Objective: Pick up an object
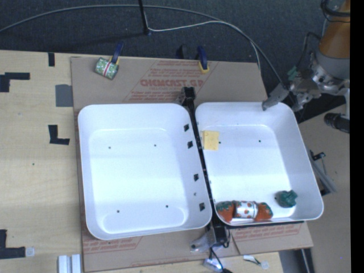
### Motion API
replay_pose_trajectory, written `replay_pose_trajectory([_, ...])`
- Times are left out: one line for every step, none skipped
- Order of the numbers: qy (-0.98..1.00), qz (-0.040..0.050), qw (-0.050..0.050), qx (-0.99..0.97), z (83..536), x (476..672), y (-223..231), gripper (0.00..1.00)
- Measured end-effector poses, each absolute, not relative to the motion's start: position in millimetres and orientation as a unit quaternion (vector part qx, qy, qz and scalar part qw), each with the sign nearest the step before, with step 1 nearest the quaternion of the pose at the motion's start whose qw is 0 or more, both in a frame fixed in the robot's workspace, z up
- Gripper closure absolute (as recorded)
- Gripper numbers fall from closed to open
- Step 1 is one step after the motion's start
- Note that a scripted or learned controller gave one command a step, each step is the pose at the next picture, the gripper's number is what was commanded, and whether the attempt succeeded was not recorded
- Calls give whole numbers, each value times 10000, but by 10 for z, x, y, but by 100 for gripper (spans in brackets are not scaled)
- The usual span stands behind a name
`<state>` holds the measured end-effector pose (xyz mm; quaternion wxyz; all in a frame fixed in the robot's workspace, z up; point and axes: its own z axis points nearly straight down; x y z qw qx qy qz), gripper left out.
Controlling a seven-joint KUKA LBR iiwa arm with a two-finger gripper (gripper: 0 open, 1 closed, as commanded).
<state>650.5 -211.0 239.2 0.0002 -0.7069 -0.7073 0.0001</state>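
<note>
The right bin (296, 135) holds a flat yellow square (211, 140) near its left wall. Along its near edge lie a red, white and orange object (245, 210) and a small green lump (286, 198). My gripper (273, 100) hangs at the bin's far right corner, above the rim and well away from all three objects. Nothing shows between its fingers, and their spacing is not clear from this angle.
The left bin (91, 152) sits beside the right one, with black clips (190, 144) along the seam. A small green and white object (106, 67) lies on the cardboard behind the bins. A cable (227, 24) arcs over the back.
</note>
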Motion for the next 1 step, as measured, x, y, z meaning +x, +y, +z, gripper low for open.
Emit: replay_pose_trajectory([-6990, 17, 31, -7151, 800, 6491, -2228, 0])
